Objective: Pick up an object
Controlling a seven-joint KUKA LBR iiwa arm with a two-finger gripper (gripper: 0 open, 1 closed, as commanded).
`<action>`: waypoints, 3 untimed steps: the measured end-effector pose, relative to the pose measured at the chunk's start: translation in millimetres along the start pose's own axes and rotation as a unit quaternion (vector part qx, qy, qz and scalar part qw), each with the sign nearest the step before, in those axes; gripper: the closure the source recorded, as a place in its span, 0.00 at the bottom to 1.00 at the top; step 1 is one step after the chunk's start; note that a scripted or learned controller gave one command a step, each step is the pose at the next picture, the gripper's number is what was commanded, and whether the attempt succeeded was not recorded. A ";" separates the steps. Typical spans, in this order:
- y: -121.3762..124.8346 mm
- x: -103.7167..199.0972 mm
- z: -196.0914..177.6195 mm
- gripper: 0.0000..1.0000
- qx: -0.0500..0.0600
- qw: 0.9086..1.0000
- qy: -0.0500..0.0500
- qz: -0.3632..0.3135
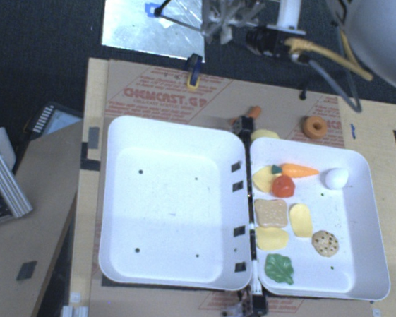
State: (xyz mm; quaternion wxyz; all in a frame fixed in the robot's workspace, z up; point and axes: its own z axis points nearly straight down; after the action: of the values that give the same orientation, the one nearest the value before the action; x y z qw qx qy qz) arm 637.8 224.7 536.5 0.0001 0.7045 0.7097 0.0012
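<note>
The right bin (367, 230) holds several toy foods: a carrot (299, 171), a white egg (335, 178), a red tomato (283, 186), a slice of toast (271, 212), a cookie (325, 242), a green leaf (279, 269) and yellow pieces (300, 220). My gripper (224, 24) hangs high at the top of the view, beyond the bench's far edge and well away from both bins. Nothing shows in it.
The left bin (118, 202) sits beside the right one. A donut (315, 127), a small orange piece (254, 112) and a yellow piece (264, 135) lie on the cardboard behind the bins. A blue and yellow clamp (193, 72) stands at the far edge.
</note>
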 end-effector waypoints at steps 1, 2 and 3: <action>1.1 -0.3 1.1 0.00 0.000 1.000 0.000 0.000; -4.6 9.3 119.9 0.00 0.006 1.000 -0.002 0.001; -3.5 9.8 100.3 1.00 -0.001 1.000 0.000 -0.001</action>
State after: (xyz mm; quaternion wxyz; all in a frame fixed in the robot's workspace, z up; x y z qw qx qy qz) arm 634.4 234.6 436.2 0.0009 0.7037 0.7105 0.0018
